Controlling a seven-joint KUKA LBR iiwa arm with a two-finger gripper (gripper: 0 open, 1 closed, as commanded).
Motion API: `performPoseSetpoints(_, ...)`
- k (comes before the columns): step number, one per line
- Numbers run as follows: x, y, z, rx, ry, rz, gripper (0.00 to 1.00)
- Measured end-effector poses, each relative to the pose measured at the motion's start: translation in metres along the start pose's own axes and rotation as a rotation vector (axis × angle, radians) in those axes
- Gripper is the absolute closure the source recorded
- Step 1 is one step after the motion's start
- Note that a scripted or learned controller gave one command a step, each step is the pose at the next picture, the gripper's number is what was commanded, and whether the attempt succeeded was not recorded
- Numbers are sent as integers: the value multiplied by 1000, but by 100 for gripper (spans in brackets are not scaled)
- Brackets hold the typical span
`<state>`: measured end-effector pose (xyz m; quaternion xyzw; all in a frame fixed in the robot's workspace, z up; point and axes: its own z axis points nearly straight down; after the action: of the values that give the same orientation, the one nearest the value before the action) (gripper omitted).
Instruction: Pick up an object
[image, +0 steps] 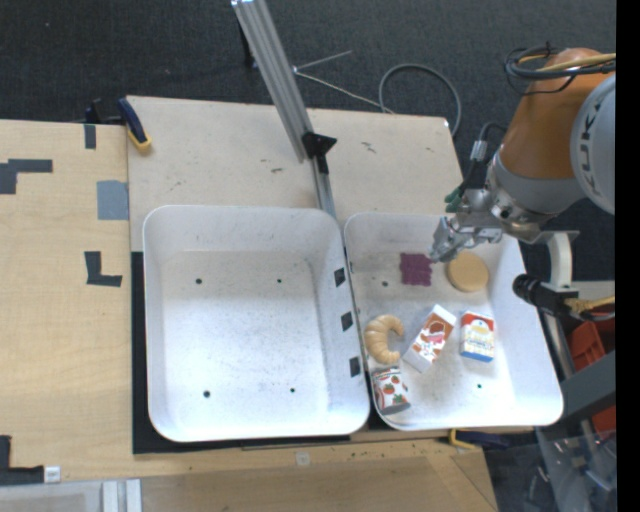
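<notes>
Gripper (446, 243) hangs low in right bin (530, 385), btwn purple block (415, 268) & tan disc (467, 272), probably lining up a grab; finger gap unclear.

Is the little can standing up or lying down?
Lying down. The can rests on its side at the near rim of the right bin, just below the croissant.

Grey arm (585, 130), orange band, seemingly metallic tool (447, 243)
</notes>
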<state>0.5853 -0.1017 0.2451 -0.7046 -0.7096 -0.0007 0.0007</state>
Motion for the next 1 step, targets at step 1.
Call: performPoseSetpoints(1, 50, 4, -6, 0, 0, 0, 100)
